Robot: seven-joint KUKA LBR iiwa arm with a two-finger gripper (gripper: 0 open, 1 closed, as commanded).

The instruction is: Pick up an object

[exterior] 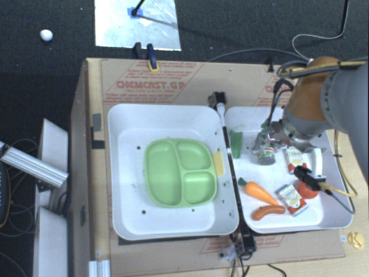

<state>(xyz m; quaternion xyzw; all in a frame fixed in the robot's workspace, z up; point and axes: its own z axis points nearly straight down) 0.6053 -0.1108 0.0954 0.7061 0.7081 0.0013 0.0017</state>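
Over right bin (331,215), gripper (266,148) state: cannot tell. Nearest candidate: carrot (258,191) (likely light, stiff plastic, a bit slick). Best pinched across thick middle.

The grey KUKA arm (346,100) reaches in from the right of the camera view, its thick rounded link crossing the upper right corner. An orange band (307,97) wraps the arm just above the wrist. Below it the wrist angles down and to the left, ending in the metallic two-finger gripper (266,149), which points downward, low over the right-hand side of the bench
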